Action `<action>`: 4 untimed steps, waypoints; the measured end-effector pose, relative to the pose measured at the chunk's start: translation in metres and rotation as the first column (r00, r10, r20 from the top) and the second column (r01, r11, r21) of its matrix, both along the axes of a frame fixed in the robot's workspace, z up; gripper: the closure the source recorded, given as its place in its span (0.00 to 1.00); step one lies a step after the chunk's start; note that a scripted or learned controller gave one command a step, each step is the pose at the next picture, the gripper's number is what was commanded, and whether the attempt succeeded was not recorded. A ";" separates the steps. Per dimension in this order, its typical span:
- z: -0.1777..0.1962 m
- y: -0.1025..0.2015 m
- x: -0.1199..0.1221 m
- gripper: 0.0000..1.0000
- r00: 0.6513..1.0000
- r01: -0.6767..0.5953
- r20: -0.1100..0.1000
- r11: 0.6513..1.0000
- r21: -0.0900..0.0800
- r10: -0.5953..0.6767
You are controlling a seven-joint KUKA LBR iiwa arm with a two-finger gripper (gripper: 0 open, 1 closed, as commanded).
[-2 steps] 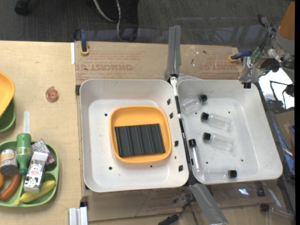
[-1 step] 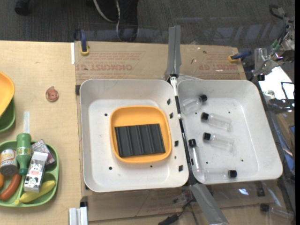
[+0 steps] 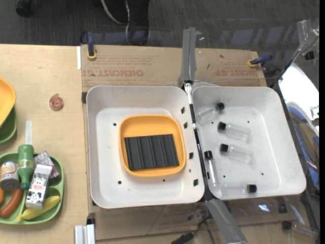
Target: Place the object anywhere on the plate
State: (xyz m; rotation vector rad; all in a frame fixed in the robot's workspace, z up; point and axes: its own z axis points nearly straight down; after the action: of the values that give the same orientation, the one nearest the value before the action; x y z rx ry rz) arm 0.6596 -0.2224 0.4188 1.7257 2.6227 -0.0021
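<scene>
An orange-yellow plate [image 3: 152,122] sits in the middle of the left white bin [image 3: 101,151]. A dark grey ribbed rectangular slab [image 3: 152,152] lies flat on the plate, inside its rim. In the right white bin [image 3: 274,136], several clear vials with black caps lie on their sides: one near the back left [image 3: 209,114], one in the middle [image 3: 235,131], one just below it [image 3: 237,154], and others against the left wall [image 3: 209,168] and the front wall [image 3: 239,189].
Both bins rest on cardboard [image 3: 132,70] held by clamps [image 3: 90,50]. On the wooden table to the left stand a green tray of toy food [image 3: 51,207], a yellow bowl [image 3: 5,103] and a small pink disc [image 3: 56,102].
</scene>
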 end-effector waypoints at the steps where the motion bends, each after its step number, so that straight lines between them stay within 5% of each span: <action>1: 0.023 0.000 0.000 1.00 0.946 -0.323 0.001 0.946 0.000 0.323; 2: 0.022 0.002 -0.003 1.00 0.809 -0.588 0.000 0.809 0.002 0.588; 3: 0.023 0.000 -0.009 1.00 0.568 -0.823 0.001 0.568 0.001 0.823; 4: 0.023 0.000 -0.006 1.00 0.258 -0.966 0.001 0.258 -0.002 0.966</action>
State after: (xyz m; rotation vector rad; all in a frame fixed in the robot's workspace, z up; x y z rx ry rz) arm 0.6535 -0.2219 0.4420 -0.2287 3.1281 0.0005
